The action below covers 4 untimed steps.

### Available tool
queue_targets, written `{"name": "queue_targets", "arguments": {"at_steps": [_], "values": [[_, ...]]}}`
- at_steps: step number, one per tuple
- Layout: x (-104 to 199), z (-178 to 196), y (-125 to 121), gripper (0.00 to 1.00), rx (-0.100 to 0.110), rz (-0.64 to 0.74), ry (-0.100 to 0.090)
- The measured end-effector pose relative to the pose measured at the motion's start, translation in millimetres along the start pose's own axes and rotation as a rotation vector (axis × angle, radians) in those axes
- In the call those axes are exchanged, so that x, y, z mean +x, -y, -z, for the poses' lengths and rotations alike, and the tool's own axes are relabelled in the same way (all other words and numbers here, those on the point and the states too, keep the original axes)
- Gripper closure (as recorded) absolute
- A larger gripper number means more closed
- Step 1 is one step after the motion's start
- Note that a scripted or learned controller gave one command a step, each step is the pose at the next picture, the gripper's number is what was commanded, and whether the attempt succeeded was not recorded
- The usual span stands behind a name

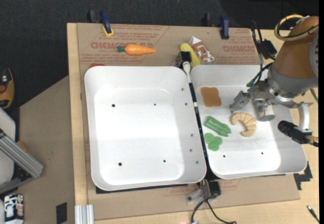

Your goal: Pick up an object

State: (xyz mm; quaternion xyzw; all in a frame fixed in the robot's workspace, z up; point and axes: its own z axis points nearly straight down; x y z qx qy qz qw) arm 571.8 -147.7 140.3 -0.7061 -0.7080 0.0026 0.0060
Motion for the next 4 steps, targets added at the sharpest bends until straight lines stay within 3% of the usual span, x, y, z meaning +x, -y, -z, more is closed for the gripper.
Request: {"name": "queue_targets", "arguments": {"at_steps": [1, 2, 3, 4], "values": [[20, -58, -15, 0.00, -0.008, -0.001, 0.003], [19, -45, -15, 1.00, -0.013, -0.003, 0.005], [155, 50, -29, 1.00, -0.022, 0.008, 0.003], [241, 184, -67, 1.00, -0.032, 0.009, 0.000]]}}
